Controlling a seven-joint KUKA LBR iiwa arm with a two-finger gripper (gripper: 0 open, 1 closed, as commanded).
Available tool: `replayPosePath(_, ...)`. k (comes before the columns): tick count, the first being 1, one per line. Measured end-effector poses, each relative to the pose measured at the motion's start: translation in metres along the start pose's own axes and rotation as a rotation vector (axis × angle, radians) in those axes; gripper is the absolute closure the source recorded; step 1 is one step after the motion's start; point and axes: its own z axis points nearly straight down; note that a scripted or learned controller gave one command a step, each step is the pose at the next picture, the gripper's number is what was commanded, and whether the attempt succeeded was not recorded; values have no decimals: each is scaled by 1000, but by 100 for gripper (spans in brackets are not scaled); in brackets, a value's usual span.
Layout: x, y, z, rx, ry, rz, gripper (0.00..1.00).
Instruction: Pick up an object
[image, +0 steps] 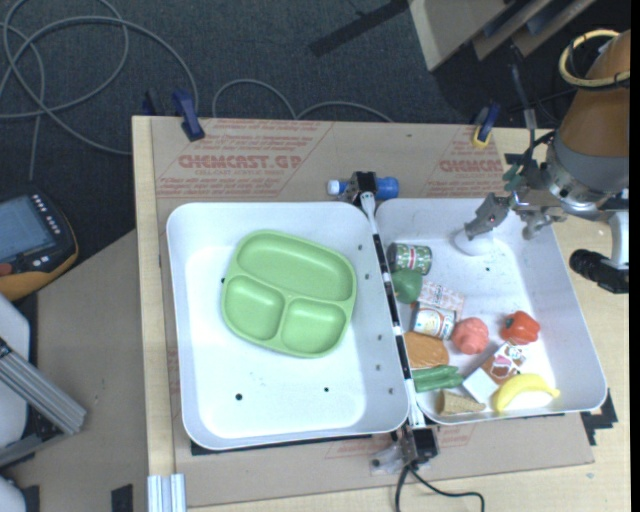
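Above the right bin's (560, 290) bare far end, the gripper (508, 217) hangs with fingers spread, holding nothing; toy food (470, 335) crowds the near end, awaiting picking.

A green plate (288, 293) with three parts sits in the left white bin (200, 380). Blue clips (187, 115) hold brown board (300, 160) on the bench. Grey cables (90, 60) curl on the dark floor (250, 50).
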Motion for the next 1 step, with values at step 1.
replayPosePath(1,20,-89,45,4,0,2,0)
